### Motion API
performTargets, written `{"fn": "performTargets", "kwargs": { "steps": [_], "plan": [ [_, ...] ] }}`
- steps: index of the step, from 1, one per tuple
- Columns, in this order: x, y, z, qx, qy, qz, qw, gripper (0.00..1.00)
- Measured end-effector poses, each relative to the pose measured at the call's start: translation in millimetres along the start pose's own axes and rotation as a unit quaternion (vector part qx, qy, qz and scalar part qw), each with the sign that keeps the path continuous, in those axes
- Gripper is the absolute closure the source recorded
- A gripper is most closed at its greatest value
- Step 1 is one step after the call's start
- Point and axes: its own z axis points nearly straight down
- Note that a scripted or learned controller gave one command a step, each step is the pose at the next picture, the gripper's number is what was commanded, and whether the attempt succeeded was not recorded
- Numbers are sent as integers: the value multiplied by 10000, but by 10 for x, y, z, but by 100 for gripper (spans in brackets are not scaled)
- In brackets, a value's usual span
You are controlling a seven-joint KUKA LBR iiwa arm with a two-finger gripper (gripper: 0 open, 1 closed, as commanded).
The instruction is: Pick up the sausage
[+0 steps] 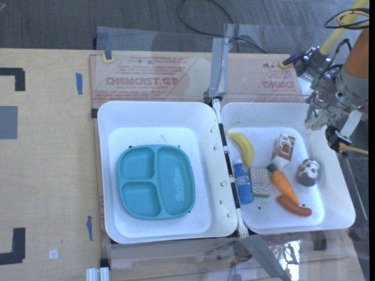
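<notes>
The sausage (pixel 295 206) is a short red-brown link lying flat near the front of the right bin (pixel 340 209), just in front of the carrot's tip. My gripper (pixel 316 119) hangs over the back right rim of that bin, well behind and to the right of the sausage. Nothing can be seen held in it.
The right bin also holds an orange carrot (pixel 283 182), a banana (pixel 244 147), a blue bottle (pixel 242 183), a speckled green block (pixel 260 181), a small carton (pixel 284 148) and a grey-brown round toy (pixel 307 172). In the left bin (pixel 111 127) lies a teal divided plate (pixel 156 181).
</notes>
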Motion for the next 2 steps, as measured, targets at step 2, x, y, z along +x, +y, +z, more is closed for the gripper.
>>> {"fn": "performTargets", "kwargs": {
  "steps": [2],
  "plan": [
    [-261, -838, 120, 16, 18, -2155, 9765, 100]
  ]
}}
